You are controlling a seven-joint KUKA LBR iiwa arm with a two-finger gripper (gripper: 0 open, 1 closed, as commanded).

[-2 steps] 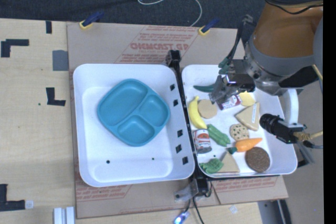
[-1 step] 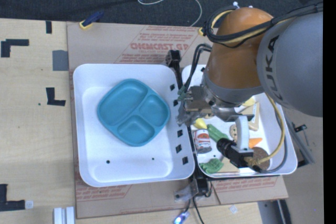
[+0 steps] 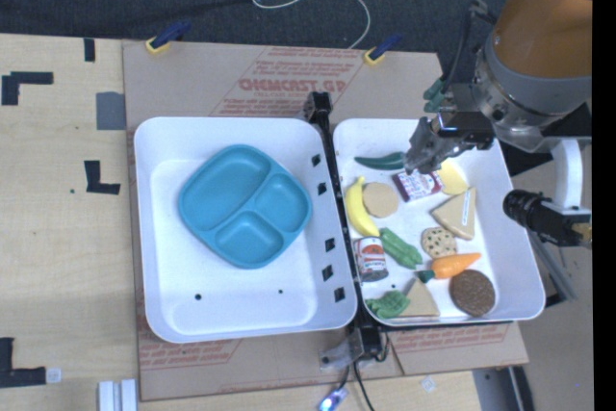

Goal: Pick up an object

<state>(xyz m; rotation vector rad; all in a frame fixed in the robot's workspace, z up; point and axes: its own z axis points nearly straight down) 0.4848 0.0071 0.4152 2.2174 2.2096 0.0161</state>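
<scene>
Step in hand: the approach. The hand [image 3: 421, 159] hangs low over the far part of the right bin [image 3: 520, 236], just above a small purple-and-white packet [image 3: 418, 185].
Hand state: I cannot tell whether it is released or clenched; nothing shows as grasped.
Likely target: the packet, lying between the green pepper [image 3: 382, 161] and the yellow wedge [image 3: 452, 176] (a guess from where the hand hangs).
Other items: banana [image 3: 358, 207], round cracker [image 3: 380, 199], carrot [image 3: 452, 266], all near.
Left bin: holds a blue divided plate [image 3: 244, 205].
Next move: descend straight, close on the packet alone, then lift clear.
</scene>
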